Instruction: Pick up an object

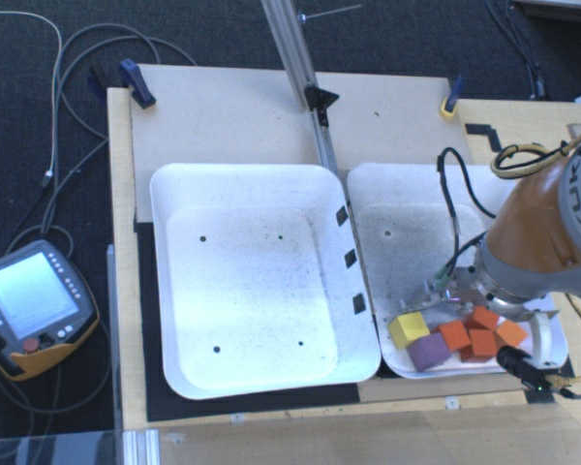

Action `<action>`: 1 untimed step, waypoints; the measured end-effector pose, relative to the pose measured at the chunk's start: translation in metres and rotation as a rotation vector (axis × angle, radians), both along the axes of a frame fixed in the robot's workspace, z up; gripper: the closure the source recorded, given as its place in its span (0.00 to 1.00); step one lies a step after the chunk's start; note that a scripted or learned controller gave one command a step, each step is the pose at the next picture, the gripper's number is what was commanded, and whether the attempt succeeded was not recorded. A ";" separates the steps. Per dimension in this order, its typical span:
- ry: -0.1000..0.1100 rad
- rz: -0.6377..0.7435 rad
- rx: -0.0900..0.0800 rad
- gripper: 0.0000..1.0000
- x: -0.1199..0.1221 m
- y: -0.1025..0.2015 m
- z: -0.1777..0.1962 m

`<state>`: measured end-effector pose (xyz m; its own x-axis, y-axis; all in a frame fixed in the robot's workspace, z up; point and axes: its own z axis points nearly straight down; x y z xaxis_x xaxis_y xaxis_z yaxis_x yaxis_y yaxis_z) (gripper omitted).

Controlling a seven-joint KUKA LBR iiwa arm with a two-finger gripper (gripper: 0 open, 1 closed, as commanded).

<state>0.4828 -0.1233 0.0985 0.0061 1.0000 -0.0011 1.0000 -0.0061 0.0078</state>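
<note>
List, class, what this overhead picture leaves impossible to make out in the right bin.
- The hand: the arm's wrist covers it, so its grip is unreadable.
- Orange blocks: packed together and partly under the arm, so their count is unclear.
- Right bin: its far right side is covered by the arm.

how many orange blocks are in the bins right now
3 visible, clustered in the right bin's near corner: one beside the purple block, one right of it, one farthest right. The arm may hide more.
</note>
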 end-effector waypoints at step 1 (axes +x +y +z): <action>0.004 0.012 0.003 0.00 -0.001 0.044 0.030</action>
<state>0.4816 -0.0788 0.1285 -0.0057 1.0000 0.0017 1.0000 0.0057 0.0036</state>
